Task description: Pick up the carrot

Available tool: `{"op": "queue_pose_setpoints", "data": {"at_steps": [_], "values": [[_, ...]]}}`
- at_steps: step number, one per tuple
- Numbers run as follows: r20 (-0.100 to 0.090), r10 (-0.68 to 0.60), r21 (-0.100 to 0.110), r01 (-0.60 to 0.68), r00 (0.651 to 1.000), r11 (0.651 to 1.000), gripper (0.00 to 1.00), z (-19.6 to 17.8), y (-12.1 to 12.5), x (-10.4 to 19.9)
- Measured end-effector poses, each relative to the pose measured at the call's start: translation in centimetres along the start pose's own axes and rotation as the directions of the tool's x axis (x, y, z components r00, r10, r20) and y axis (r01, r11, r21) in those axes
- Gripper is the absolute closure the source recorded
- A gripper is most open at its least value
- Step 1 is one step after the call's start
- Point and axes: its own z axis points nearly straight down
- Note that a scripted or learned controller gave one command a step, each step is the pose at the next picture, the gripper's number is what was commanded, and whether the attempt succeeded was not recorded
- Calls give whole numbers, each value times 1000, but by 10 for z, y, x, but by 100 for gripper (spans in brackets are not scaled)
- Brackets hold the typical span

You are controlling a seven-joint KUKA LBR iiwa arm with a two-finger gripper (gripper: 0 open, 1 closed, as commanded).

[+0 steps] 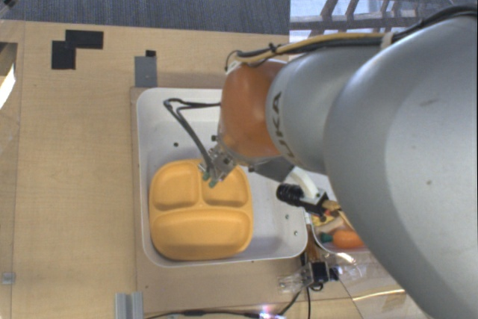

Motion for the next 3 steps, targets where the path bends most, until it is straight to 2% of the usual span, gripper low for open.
{"op": "queue_pose_setpoints", "data": {"at_steps": [1,2,3], "values": [[-12,265,42,-264,964,964,100,34,-7,13],[-39,506,108,-500,862,859,100,-6,1,38],[3,772,119,-767,636,631,100,-8,-4,49]]}}
